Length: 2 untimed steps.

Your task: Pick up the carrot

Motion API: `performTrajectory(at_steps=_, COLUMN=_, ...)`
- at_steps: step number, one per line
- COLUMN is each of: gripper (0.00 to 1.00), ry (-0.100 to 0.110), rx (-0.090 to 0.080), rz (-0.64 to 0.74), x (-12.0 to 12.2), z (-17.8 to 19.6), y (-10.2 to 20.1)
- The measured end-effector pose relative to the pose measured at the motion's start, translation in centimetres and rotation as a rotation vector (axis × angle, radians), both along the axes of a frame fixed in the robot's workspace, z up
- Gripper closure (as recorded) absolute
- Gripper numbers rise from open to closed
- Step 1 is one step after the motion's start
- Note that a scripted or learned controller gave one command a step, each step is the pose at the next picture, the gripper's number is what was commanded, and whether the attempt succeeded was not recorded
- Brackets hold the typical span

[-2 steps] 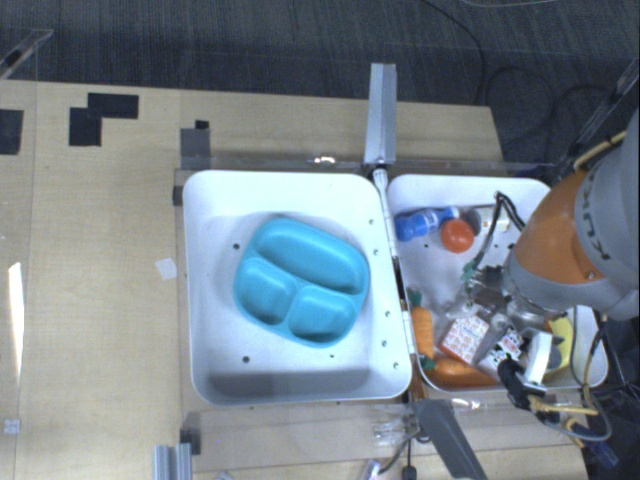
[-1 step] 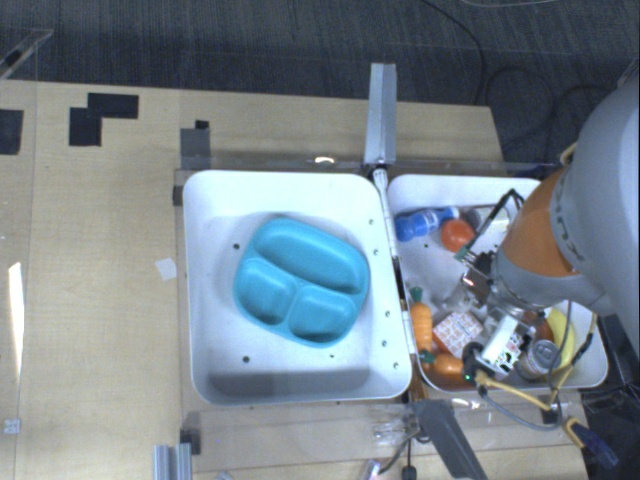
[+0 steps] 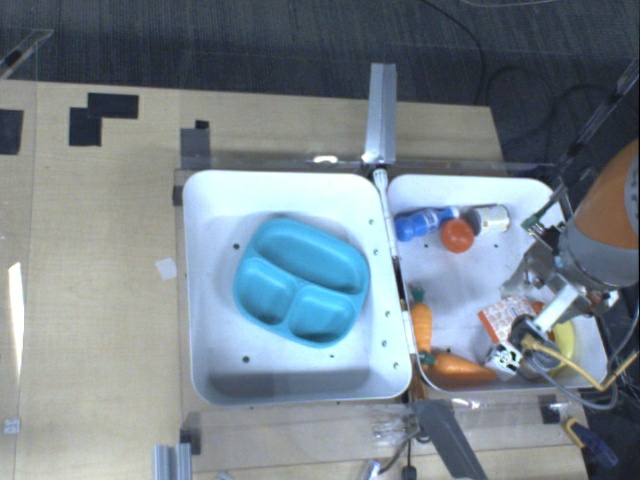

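Two carrots lie in the right bin (image 3: pixel 470 268). One small carrot (image 3: pixel 422 328) with a green top rests along the bin's left wall. A larger carrot (image 3: pixel 462 370) lies flat against the front wall. My gripper (image 3: pixel 524 303) hangs over the right part of this bin, to the right of both carrots and apart from them. It is just above an orange-and-white packet (image 3: pixel 497 319). Nothing can be seen held in it.
At the back of the right bin are a blue bottle (image 3: pixel 415 225), a red-orange ball (image 3: pixel 458 235) and a small silver-white thing (image 3: pixel 491 218). A yellow banana (image 3: pixel 566 340) lies by the right wall. The left bin (image 3: pixel 210 268) holds a blue divided plate (image 3: pixel 300 280).
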<state>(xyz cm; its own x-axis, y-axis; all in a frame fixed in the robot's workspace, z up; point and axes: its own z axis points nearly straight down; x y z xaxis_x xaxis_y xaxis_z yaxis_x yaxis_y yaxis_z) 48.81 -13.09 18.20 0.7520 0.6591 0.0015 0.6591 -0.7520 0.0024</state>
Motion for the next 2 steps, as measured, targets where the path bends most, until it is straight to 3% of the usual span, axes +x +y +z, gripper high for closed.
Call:
performTrajectory(at_steps=1, gripper=1.0, ry=0.001, rx=0.0, rz=-0.094, x=4.0, z=6.8, y=1.0)
performTrajectory(at_steps=2, gripper=1.0, ry=0.004, rx=0.002, rz=0.03, x=1.3, z=-3.2, y=3.8)
